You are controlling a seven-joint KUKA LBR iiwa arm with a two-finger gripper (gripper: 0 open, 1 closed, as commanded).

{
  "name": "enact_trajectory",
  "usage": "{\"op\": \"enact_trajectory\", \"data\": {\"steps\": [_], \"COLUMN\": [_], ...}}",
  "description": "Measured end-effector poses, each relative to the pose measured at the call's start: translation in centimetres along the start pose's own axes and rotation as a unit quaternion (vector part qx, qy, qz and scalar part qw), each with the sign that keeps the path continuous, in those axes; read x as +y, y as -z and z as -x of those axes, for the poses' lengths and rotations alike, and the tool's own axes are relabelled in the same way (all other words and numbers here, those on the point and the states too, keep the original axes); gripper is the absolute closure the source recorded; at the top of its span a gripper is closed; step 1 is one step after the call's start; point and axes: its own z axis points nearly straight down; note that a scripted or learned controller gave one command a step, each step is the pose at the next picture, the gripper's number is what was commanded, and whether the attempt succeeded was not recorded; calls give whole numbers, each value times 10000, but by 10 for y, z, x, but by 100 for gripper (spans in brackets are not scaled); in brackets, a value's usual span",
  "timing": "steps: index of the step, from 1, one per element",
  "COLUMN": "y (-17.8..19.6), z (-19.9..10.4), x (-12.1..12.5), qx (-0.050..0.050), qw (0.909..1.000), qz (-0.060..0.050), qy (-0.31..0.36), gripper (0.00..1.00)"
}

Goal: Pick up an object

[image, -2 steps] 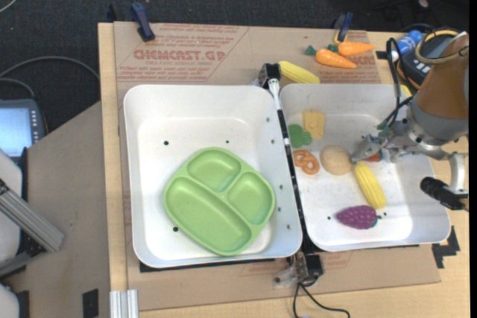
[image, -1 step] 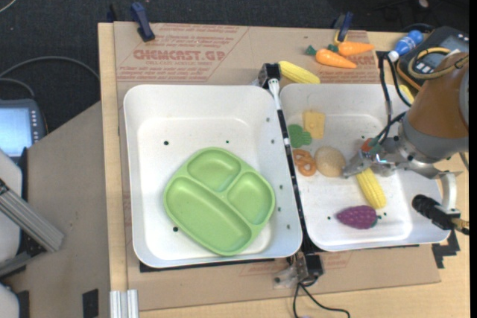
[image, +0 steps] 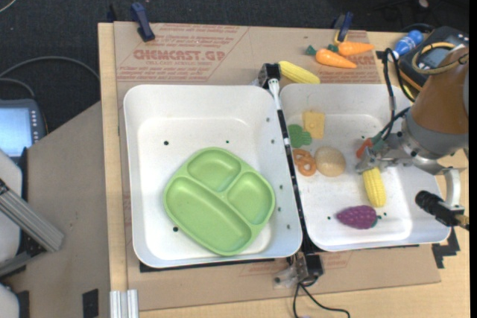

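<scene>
Camera view shows the arm (image: 436, 104) reaching in from the right over the right bin (image: 395, 234), its jaws low at the upper end of a toy corn cob (image: 374, 186). Whether the jaws are parted or closed cannot be told; they sit in a dark cluster with a bit of red showing beside them. The corn cob lies flat on the bin floor, its long axis running nearly top to bottom of the picture, upper end toward the jaws, lower end tipped slightly right. It is yellow, stubby and ribbed with kernels. Below it and a little left lies a purple grape bunch (image: 356, 217), long axis left to right. A beige round piece (image: 330, 161), an orange pretzel shape (image: 304, 161), a green piece (image: 299, 135) and a yellow block (image: 314, 124) sit to the left. The left bin (image: 149, 123) holds a green 3-compartment plate (image: 218, 199). On the surface (image: 186, 56) behind the bins lie another corn cob (image: 298, 73) and 2 carrots (image: 341, 54).
</scene>
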Motion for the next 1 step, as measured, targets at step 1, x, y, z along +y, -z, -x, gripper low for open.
{"op": "enact_trajectory", "data": {"steps": [1], "y": [96], "z": [-110], "x": [29], "qx": [16], "qw": [10000], "qz": [49], "qy": [73], "gripper": [100]}}
